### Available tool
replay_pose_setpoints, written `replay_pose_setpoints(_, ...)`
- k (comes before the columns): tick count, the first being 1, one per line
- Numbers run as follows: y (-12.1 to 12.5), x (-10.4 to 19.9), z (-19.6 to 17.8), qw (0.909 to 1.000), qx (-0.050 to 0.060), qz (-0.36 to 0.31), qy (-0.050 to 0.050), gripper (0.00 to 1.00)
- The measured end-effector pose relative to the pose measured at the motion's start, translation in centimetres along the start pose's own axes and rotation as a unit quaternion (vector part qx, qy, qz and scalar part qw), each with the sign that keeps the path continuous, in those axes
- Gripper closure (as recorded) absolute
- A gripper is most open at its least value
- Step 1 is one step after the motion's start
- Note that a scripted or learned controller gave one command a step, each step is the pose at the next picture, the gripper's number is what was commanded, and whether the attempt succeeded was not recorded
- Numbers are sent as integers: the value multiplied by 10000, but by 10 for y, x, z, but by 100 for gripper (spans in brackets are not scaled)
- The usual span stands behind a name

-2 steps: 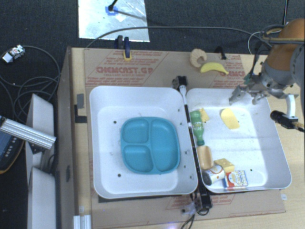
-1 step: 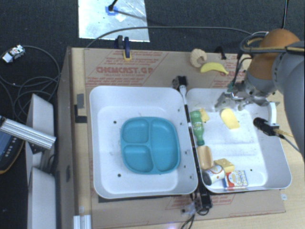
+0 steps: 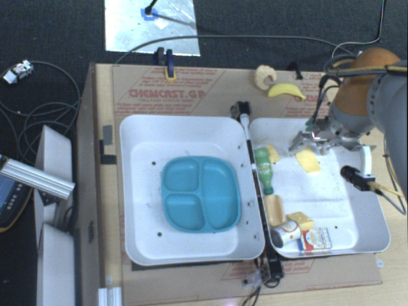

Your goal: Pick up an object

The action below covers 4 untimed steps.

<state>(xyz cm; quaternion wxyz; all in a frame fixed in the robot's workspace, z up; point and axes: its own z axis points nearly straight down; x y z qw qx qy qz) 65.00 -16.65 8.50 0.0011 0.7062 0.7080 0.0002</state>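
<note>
Claw (image 3: 310,139) sits low in the upper part of the right bin (image 3: 373,225), right of frame centre; cannot tell its state. Just below it, touching or nearly so, lies a yellow block (image 3: 308,160), long axis running upper left to lower right. Green bottle (image 3: 263,169) lies along the bin's left wall, cap toward the bottom. Left bin (image 3: 143,136) holds a blue divided plate (image 3: 200,193).
</note>
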Motion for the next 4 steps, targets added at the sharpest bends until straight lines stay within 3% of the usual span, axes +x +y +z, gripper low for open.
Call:
replay_pose_setpoints(2, -1, -10, 0, 10000, -7, 3, 1, 0)
replay_pose_setpoints(3, 7, -34, 0, 10000, -8, 4, -1, 0)
replay_pose_setpoints(4, -10, -20, 0, 10000, -4, 3, 2, 0)
